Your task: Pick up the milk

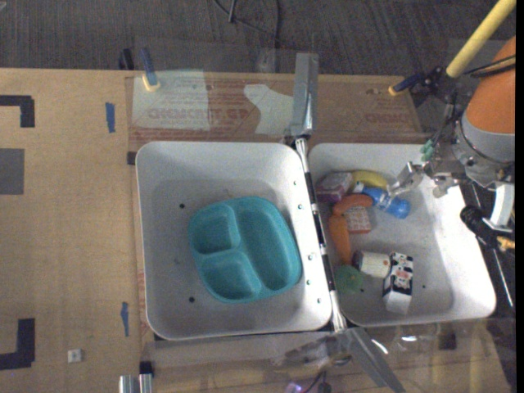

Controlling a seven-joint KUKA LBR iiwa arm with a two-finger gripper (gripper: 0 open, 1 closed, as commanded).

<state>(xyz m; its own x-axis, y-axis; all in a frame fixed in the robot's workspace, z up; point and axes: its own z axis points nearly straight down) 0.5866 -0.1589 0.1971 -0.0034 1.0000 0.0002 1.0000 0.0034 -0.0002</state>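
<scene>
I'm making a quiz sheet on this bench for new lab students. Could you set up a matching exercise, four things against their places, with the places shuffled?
Things:
1. teal divided plate
2. milk carton
3. banana
4. claw

Places:
A. near front of the right bin, cow-patterned
B. far end of the right bin's pile
C. middle of the left bin
D. over the right bin's far side, by a blue item

Pairs: 1-C, 2-A, 3-B, 4-D
</scene>
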